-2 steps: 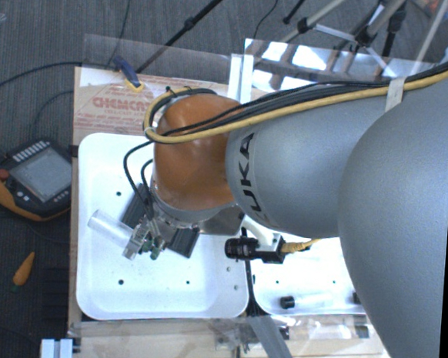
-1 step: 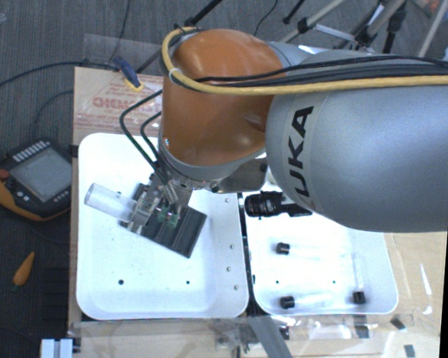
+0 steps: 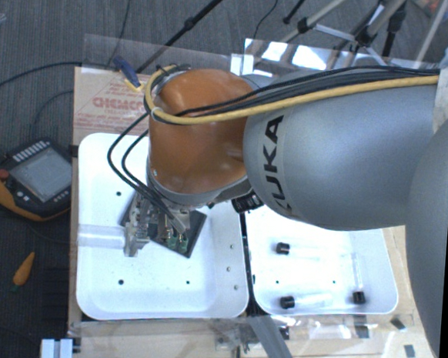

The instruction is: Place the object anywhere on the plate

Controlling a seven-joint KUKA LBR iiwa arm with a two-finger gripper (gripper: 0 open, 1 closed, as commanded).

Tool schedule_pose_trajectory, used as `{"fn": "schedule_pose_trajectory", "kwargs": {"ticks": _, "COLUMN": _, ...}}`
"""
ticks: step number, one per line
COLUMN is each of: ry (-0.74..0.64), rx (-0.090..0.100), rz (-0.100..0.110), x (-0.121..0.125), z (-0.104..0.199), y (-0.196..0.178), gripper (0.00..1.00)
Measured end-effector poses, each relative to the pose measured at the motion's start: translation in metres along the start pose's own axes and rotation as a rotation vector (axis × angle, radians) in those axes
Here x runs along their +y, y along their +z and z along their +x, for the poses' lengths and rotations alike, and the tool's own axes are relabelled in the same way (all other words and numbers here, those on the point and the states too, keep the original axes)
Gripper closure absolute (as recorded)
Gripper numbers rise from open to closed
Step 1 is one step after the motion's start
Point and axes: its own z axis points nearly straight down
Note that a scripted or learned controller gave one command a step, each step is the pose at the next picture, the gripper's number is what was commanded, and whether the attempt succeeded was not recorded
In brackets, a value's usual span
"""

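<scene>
Arm: grey, fills right of frame.
Jaws: centre-left, low over left bin; open or closed, cannot tell.
Object: cannot tell which.
Right bin: three small dark pieces.
Pendant: far left.

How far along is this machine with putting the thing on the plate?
Nothing looks finished yet. The arm is reaching over the left bin, with its gripper low above the bin floor. I cannot make out any item between its fingers, nor tell a plate or the object apart in this view. So picking up and placing both seem left to do.
</scene>
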Motion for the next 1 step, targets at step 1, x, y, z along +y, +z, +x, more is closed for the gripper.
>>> {"fn": "schedule_pose_trajectory", "kwargs": {"ticks": 1, "ry": -0.454, "rx": 0.002, "rz": -0.001, "x": 0.0, "z": 0.0005, "y": 0.0426, "gripper": 1.0}}
